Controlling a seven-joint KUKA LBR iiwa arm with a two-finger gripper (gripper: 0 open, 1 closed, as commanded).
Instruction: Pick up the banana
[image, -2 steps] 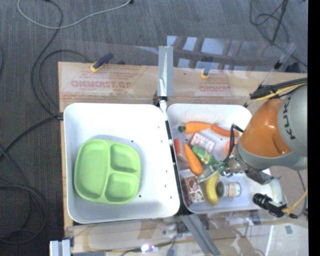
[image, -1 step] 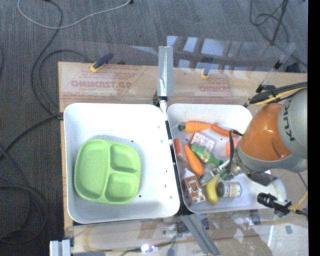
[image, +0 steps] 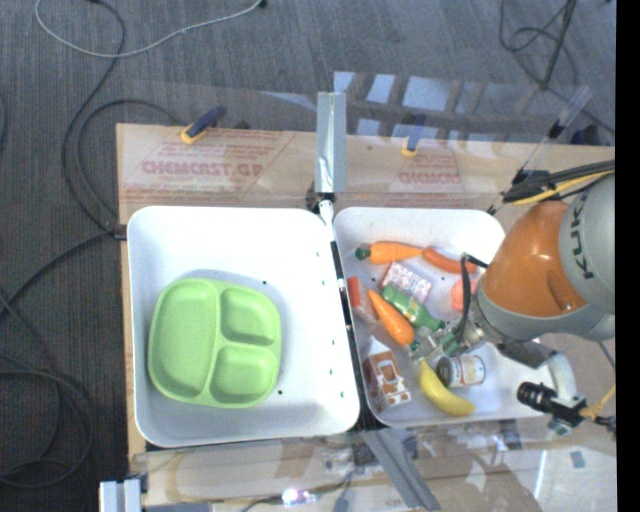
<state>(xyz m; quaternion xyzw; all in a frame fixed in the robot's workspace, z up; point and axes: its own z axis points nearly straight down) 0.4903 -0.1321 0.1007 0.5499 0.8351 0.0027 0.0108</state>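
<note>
**Orange-banded arm over the right bin, banana just nearward of the gripper**

Orange-banded grey arm (image: 530, 265) stands highest over the bench, reaching in from the right, so it comes first.

Far to the gripper's left, the shallow white left bin (image: 140, 330) holds a lime-green plastic divided plate (image: 215, 342), well apart from the work. In the shallow white right bin (image: 480, 222), a small brown printed snack packet (image: 387, 378) lies left of the gripper and a little nearward. A tapered orange carrot (image: 392, 318) lies just to the gripper's left.

The metal two-finger gripper (image: 447, 343) hangs low among the clutter; whether it is spread or closed I cannot tell, and nothing is seen held in it.

The curved yellow banana (image: 443, 390) lies just nearward of the gripper, towards the bin's front rim. Its long axis slants from its upper-left end, the end closest to the gripper, down to the right. A small round silver can (image: 466, 372) sits beside the banana on its right, seemingly touching it.

By my judgement, the grasp needs a short shift nearward, with the closing direction set across that slant and clear of the can.
</note>
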